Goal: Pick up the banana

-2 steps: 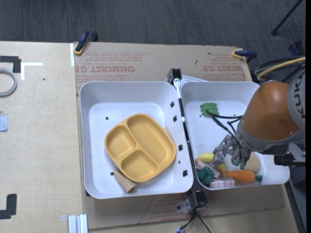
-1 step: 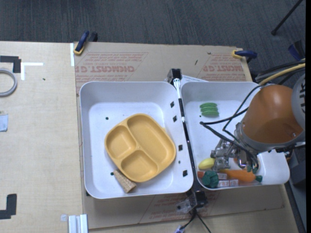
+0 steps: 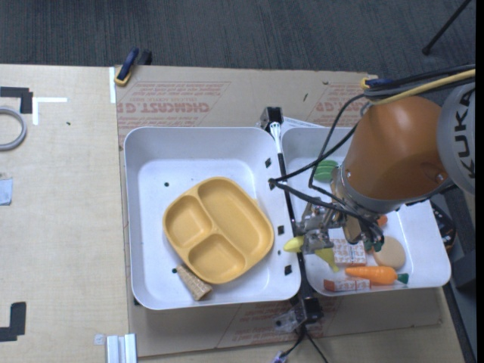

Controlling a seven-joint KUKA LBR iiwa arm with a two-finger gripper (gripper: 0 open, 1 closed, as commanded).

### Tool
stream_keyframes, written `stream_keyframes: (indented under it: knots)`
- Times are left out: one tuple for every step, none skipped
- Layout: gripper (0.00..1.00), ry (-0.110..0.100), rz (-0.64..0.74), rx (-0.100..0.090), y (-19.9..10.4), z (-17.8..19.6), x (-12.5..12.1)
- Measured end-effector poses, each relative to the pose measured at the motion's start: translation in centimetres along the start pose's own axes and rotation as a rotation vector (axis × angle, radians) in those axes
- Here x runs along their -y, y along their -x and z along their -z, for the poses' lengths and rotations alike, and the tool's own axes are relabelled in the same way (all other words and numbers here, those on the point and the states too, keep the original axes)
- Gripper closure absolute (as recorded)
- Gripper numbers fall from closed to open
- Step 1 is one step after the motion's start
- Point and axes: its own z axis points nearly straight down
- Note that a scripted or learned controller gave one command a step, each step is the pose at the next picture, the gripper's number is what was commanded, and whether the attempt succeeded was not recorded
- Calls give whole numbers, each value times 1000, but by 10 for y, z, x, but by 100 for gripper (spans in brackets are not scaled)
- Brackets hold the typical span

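Grey arm with orange band (image 3: 397, 153) over right bin (image 3: 423, 278), fingers (image 3: 316, 233) at the divider between bins, their opening impossible to tell, banana (image 3: 296, 243) just beside them at seven o'clock, carrot (image 3: 372, 274) at four o'clock, yellow sectioned plate (image 3: 218, 229) in left bin (image 3: 144, 203).

On the surface, two shallow white bins sit side by side on a sheet of brown cardboard (image 3: 189, 100) with red print: the left bin (image 3: 144, 225) holds a yellow three-compartment plate (image 3: 218, 229) in its middle, and a small brown wedge, like a slice of bread (image 3: 193, 283), touches the plate's near-left edge. The right bin (image 3: 423, 274) holds a toy carrot (image 3: 370, 274) near its near wall, a pale round piece (image 3: 391, 254) just right of it, a small printed box (image 3: 349, 252) and a green item (image 3: 325, 172) toward the far side. A blue clip (image 3: 128, 65) sits at the cardboard's far-left corner, and a grey ring (image 3: 13, 129) lies at the surface's left edge.
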Motion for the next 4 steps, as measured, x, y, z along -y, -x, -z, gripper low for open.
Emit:
stream_keyframes:
  knots:
    - [100, 1, 297, -4, 14, -1, -39]
    - [0, 1, 298, -4, 14, -1, -39]
    - [0, 1, 426, -4, 7, -1, 28]
    - [0, 2, 575, -4, 17, -1, 9]
